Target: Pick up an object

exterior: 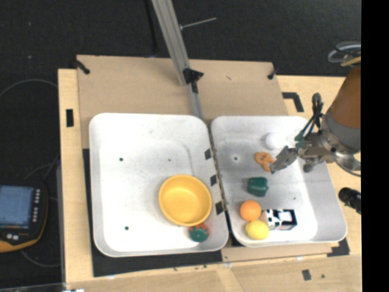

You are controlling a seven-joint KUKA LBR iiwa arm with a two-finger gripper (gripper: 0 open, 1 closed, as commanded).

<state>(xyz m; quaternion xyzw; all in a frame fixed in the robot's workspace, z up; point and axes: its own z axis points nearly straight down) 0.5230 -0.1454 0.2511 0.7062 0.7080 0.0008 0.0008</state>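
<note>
Lighting's pretty even and flat, coming from overhead by the look of it. The two white bins (152, 132) are bright, nearly blown out, with soft faint shadows under stuff. The dark floor (36, 35) swallows detail. Whole frame is slightly soft and grainy.

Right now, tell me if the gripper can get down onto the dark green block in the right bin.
Probably yes. The gripper hangs just up and right of the dark green block, which lies apart from the small orange-tan piece and the orange ball, with bare bin floor around it.
</note>
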